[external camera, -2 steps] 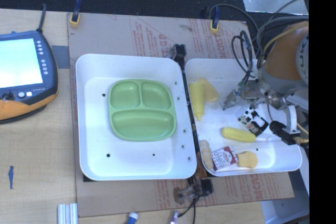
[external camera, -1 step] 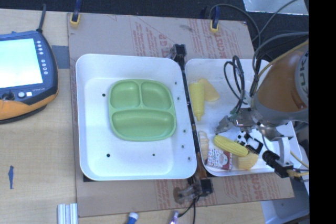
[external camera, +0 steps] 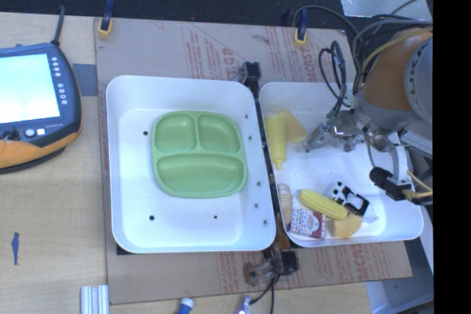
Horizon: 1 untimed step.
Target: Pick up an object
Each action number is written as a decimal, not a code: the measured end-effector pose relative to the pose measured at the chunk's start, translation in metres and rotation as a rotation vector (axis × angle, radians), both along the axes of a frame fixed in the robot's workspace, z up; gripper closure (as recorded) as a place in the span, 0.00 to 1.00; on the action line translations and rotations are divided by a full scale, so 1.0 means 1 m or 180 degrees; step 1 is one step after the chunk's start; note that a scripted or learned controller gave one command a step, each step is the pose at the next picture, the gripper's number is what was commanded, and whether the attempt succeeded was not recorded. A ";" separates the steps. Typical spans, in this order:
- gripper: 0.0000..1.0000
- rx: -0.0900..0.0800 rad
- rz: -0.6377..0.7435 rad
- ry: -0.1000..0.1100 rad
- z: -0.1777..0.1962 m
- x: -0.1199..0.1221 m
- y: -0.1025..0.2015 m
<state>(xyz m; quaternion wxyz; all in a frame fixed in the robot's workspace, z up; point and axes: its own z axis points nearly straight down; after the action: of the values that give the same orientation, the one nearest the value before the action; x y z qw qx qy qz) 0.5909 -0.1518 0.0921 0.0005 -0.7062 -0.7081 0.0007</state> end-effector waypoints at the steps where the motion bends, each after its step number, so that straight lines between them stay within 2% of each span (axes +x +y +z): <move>1: 0.00 0.0000 0.0007 0.0005 0.005 -0.115 0.003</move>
<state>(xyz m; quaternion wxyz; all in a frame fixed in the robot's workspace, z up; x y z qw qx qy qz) 0.4758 -0.1485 0.0970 0.0010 -0.7054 -0.7088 0.0012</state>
